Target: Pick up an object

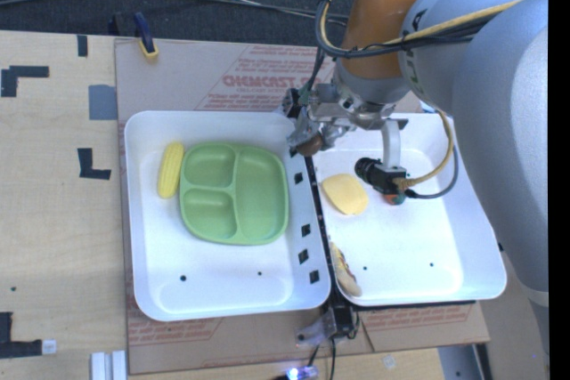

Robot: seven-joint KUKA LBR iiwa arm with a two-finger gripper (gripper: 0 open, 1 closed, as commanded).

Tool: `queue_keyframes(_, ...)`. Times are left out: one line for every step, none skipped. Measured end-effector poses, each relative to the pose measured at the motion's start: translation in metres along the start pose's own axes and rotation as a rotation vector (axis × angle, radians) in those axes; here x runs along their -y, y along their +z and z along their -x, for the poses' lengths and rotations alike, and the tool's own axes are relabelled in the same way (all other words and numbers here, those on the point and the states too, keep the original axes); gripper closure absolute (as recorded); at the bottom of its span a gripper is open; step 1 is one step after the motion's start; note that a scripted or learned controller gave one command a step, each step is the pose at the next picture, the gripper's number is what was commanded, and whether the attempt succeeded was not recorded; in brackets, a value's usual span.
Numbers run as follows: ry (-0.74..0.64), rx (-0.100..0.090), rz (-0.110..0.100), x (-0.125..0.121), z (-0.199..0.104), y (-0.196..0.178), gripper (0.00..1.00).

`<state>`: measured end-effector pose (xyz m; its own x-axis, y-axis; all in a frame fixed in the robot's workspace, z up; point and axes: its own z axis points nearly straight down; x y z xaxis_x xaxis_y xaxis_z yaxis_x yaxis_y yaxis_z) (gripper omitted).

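My gripper (pixel 309 136) hangs over the top end of the divider between the two bins, below the orange wrist band. A pale yellow rounded object (pixel 345 194) lies in the right bin (pixel 463 276), just below and right of the gripper and apart from it. A small tan and brown item (pixel 346 273) rests against the right bin's lower left wall. In the left bin (pixel 147 280) sit a green divided plate (pixel 234 193) and a yellow corn cob (pixel 169 169) at its left side. Nothing shows in the gripper.
The grey arm covers the right bin's upper right part. A black cable fitting (pixel 378 173) with a small red piece (pixel 393 197) hangs beside the yellow object. Cardboard (pixel 223 80) lies under the bins. A blue and yellow clamp (pixel 144 36) stands at the cardboard's far left corner.
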<state>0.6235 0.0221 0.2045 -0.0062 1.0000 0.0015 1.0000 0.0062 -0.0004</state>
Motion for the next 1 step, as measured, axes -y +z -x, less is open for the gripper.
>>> queue_keyframes(-0.001,0.0,0.0,0.0099,-0.0533,-0.0156,1.0)
